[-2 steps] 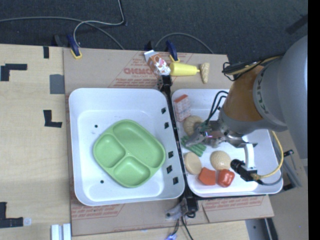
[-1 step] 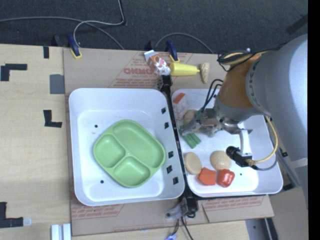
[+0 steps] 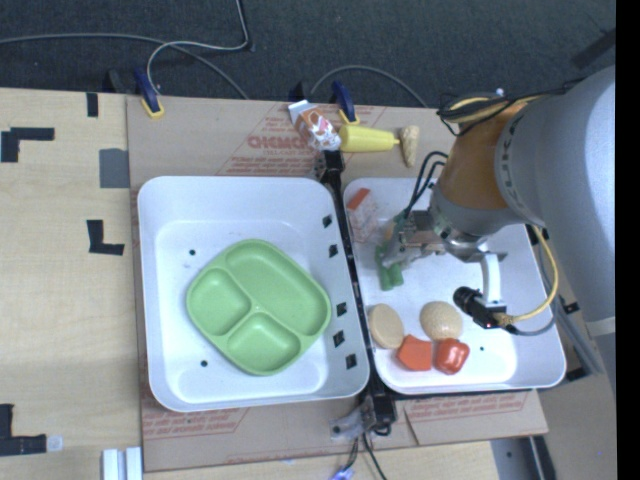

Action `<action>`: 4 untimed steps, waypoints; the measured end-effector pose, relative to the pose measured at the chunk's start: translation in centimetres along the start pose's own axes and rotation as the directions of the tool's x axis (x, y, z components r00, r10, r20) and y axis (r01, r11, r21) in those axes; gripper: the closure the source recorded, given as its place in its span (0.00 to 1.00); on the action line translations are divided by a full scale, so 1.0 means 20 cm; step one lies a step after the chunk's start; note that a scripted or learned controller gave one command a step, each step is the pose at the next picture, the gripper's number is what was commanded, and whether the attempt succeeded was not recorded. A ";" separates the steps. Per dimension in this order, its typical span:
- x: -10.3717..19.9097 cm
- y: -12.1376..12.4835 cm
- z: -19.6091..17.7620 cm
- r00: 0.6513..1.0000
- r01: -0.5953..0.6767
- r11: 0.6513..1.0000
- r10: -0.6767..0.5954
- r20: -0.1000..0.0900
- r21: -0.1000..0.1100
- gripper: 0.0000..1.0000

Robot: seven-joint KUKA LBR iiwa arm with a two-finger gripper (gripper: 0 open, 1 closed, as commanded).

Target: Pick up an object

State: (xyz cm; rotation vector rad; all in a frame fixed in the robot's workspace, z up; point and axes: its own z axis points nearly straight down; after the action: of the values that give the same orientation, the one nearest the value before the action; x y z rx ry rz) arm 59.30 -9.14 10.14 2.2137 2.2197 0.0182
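Observation:
My gripper (image 3: 398,246) is down in the upper left part of the right bin (image 3: 530,368), reaching in from the right. A small green object (image 3: 388,272) lies directly under its tip, partly covered by it, and whether it is held is hidden. Along the front of the bin lie two beige oval pieces (image 3: 386,325) (image 3: 441,319), an orange-red block (image 3: 415,353) and a red piece (image 3: 452,356). A small orange piece (image 3: 358,198) lies at the bin's far left corner.
The left bin (image 3: 160,218) holds a green divided plate (image 3: 258,306). Behind the bins, on the cardboard, lie a yellow object (image 3: 368,140) and a small wrapped item (image 3: 316,125). The arm's grey body and its cables cover the right bin's right side.

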 end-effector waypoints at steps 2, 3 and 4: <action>0.00 -0.01 -0.03 1.000 0.000 1.000 0.000 0.000 0.008 1.00; 0.00 -0.01 -0.03 1.000 0.000 1.000 0.000 0.000 0.008 0.00; -0.04 0.07 0.08 1.000 -0.001 1.000 0.001 0.002 0.013 0.00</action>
State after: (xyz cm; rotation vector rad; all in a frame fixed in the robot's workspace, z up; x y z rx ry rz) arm 60.70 -9.94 8.58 2.2199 2.2238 0.0016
